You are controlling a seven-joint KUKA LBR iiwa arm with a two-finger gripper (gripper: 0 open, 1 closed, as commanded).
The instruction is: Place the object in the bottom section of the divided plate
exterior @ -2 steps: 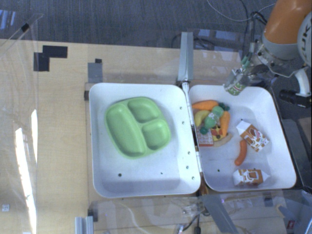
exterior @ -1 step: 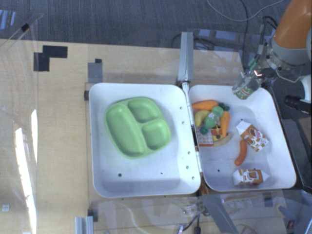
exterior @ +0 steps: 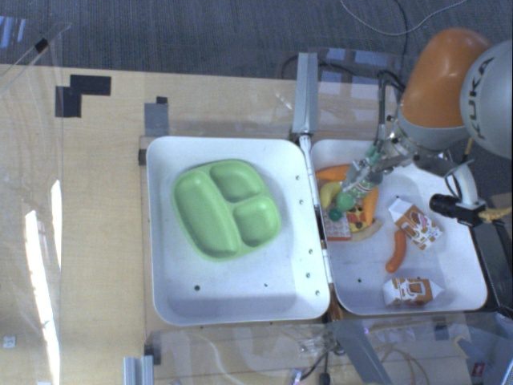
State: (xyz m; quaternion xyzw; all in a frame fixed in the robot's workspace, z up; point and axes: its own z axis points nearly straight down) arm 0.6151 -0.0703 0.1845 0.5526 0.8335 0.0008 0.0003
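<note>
We judge that the task is at its early part. The green divided plate (exterior: 227, 208) lies in the left bin (exterior: 232, 295), and all three of its sections look bare – the long one on the left side and the two smaller ones on the right side. Which of them counts as the bottom section we cannot say with certainty from this slanted view. Nothing has been placed yet, so the pick, the carry over the wall between the bins and the release are all left to do.

The objects are in the right bin (exterior: 457, 291), on the pale wooden surface (exterior: 88, 215). Close to the bin's left wall there is a crowded pile of toy food (exterior: 346, 201) with yellow, orange and green pieces. Apart from it lie an orange sausage-like piece (exterior: 396, 252), a small printed packet (exterior: 418, 226) and a little carton (exterior: 410, 292) near the front wall. The task does not name its object; we suppose it is one from the pile, because the arm is there.

The end effector (exterior: 362, 175) is low over the pile, just at its upper edge. It is small and mixed with the colours under it – we cannot tell how far open it is, or if it has hold of anything.
</note>
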